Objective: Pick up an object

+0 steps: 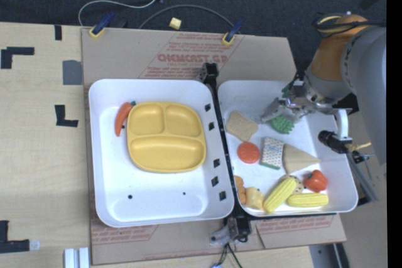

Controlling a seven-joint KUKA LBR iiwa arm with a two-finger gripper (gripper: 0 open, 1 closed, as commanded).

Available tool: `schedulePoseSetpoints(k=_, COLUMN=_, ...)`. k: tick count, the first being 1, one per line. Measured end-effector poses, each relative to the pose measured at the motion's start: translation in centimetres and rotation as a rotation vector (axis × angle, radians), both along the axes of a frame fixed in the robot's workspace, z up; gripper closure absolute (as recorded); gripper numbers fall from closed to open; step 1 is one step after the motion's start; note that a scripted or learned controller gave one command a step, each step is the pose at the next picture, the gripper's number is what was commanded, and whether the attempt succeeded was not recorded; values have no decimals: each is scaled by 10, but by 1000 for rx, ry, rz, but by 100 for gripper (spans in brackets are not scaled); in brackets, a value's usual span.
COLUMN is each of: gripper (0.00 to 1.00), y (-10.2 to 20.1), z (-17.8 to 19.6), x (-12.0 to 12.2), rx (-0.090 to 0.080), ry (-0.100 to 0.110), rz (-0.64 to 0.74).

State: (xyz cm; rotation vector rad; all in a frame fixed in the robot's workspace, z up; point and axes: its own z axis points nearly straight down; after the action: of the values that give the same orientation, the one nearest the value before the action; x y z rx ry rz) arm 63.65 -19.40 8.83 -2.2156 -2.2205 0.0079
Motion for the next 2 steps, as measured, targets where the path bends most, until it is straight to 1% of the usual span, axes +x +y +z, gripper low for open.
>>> schedulePoseSetpoints(k=1, gripper=0, y=-28, z=24, x=-17, rx=0, ry=-6, rz=-3)
schedulePoseSetpoints(k=2, gripper=0, y=16, z=13, x=-15, rx=1, ry=-4, rz=2)
